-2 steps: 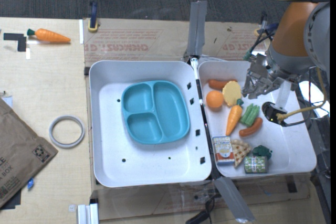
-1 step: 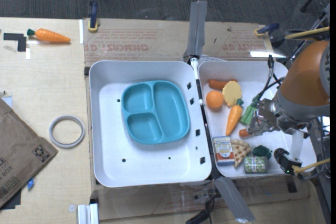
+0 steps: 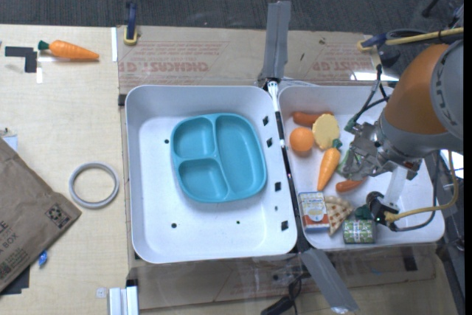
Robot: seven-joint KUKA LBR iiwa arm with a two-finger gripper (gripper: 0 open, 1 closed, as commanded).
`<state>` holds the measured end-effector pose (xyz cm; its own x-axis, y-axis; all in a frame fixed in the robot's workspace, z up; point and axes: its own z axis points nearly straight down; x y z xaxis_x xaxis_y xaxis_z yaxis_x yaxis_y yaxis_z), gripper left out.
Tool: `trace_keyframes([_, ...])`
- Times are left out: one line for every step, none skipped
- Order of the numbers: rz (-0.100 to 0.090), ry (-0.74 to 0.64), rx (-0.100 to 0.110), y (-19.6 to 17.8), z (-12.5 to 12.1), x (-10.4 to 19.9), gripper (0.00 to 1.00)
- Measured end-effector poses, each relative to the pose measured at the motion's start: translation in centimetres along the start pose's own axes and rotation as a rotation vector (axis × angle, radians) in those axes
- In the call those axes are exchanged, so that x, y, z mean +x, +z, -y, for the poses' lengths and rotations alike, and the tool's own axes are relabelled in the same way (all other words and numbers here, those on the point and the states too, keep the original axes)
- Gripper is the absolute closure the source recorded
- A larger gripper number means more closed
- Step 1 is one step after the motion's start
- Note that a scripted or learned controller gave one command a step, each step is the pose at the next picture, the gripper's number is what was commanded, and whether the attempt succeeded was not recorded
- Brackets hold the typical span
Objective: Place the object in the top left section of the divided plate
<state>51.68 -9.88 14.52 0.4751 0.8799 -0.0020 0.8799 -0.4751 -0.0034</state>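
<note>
Camera view: teal three-section plastic divided plate [image 3: 219,156] sits in the left white bin [image 3: 147,181], all sections bare. Right white bin [image 3: 431,232] holds toy food: orange ball [image 3: 301,139], yellow piece [image 3: 326,130], orange carrot [image 3: 328,167], small carton [image 3: 313,209], green box [image 3: 359,230]. Metal two-finger gripper [image 3: 361,162] is down among them just right of the carrot; open or closed, cannot tell. A second carrot [image 3: 68,50] and grey ring [image 3: 94,184] lie on the bench
</note>
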Motion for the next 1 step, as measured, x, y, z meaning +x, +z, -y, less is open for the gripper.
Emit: trace_keyframes([0.001,0.143,0.0,-1.89,-3.32,1.54,1.0])
